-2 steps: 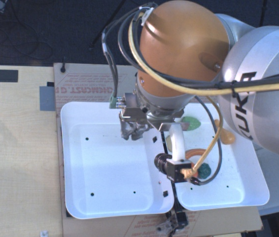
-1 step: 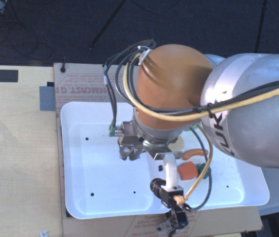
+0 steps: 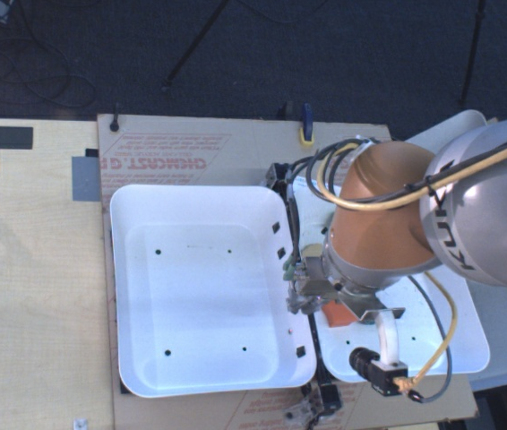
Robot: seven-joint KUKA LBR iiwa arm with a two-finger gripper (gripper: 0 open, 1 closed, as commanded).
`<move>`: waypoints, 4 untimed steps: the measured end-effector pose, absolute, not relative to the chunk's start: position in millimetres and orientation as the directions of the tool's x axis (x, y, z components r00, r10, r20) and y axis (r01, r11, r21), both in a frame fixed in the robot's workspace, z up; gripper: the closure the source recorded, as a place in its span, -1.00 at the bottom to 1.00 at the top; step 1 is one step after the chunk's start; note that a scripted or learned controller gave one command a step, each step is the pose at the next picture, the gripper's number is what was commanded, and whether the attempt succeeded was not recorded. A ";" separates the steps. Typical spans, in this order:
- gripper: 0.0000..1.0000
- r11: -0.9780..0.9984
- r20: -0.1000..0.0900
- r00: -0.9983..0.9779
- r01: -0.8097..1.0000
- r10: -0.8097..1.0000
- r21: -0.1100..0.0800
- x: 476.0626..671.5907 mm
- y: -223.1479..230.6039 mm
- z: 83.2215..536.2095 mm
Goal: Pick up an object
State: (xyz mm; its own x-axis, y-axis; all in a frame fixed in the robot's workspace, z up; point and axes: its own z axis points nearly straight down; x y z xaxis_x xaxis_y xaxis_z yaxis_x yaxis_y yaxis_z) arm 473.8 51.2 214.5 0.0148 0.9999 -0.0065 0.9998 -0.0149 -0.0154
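Arm low over the right bin, near an orange object

The gripper (image 3: 325,296) hung under the wrist, its grasp impossible to tell. An orange object (image 3: 337,313) lay just beneath, in the right bin (image 3: 468,352) near the divide. Descending squarely over it seemed wise. The left bin (image 3: 128,240) sat alongside.

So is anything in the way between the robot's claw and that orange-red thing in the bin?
Nothing visible blocks it. The orange-red object lies in the right bin, right under the arm's wrist, which hides the gripper's tips.
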 end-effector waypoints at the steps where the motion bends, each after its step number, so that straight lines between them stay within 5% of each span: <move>1: 1.00 0.000 0.002 0.000 1.000 1.000 0.011 477.2 58.6 351.2; 2: 1.00 0.002 0.003 -0.002 1.000 1.000 0.016 485.9 69.3 502.7; 3: 1.00 0.008 0.000 -0.008 1.000 1.000 -0.003 496.4 142.0 500.5; 4: 1.00 0.005 0.000 -0.005 1.000 1.000 -0.002 522.6 200.1 509.3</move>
